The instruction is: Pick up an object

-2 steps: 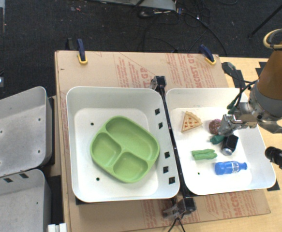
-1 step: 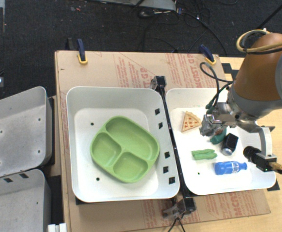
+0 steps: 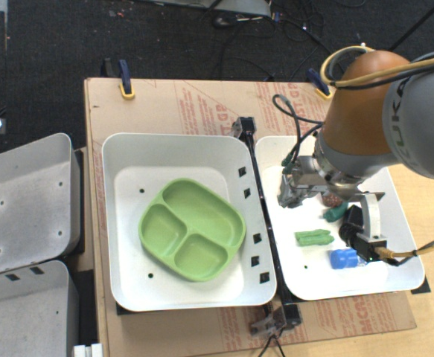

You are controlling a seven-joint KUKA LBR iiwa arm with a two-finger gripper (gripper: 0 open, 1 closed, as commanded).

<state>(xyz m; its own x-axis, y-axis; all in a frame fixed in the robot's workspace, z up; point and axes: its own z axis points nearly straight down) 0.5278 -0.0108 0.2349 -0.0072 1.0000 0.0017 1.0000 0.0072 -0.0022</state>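
My gripper (image 3: 291, 197) hangs over the left part of the right bin (image 3: 306, 281), pointing down near the bin floor. A light green oblong piece (image 3: 313, 237) lies just below and right of it. Further right, a dark teal object (image 3: 335, 213) lies partly tucked under the wrist, with a small reddish-brown thing (image 3: 331, 198) above it. A blue block (image 3: 343, 259) rests lower right in the same bin. Nothing shows between the fingers.
The left bin (image 3: 120, 199) holds a green divided plate (image 3: 192, 229). A black divider (image 3: 258, 199) runs between the two bins. White lids (image 3: 23, 199) lie off the bench to the left. Cardboard covers the bench.
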